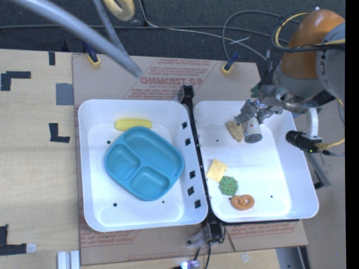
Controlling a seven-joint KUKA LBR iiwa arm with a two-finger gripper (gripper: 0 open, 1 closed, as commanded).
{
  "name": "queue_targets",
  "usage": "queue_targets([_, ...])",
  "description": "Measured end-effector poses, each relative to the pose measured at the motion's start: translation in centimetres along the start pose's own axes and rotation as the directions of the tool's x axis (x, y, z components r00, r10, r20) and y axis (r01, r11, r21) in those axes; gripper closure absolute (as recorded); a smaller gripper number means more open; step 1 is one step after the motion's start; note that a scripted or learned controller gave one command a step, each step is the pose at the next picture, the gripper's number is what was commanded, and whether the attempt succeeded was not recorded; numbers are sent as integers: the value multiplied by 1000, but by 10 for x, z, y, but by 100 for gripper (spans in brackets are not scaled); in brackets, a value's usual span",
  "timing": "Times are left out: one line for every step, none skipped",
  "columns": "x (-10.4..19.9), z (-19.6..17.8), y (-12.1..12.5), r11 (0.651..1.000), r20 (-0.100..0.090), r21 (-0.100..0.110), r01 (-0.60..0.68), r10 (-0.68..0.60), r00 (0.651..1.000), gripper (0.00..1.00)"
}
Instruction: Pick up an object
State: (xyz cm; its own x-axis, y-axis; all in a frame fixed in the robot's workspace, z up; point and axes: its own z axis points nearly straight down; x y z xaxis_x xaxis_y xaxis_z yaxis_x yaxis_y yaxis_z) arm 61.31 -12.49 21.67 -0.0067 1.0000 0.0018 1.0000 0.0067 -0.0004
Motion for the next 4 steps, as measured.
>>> queue_targets([51, 3, 0, 1000, 0, 1, -1, 1, 1000, 100])
queue_targets([103, 11, -7, 1000, 1, 2, -1, 1, 1000, 100])
queue_targets([164, 13, -16, 1000, 1, 3, 0, 0, 1000, 100])
queue_targets([213, -3, -29, 1000, 0, 1, 0, 0, 1000, 100])
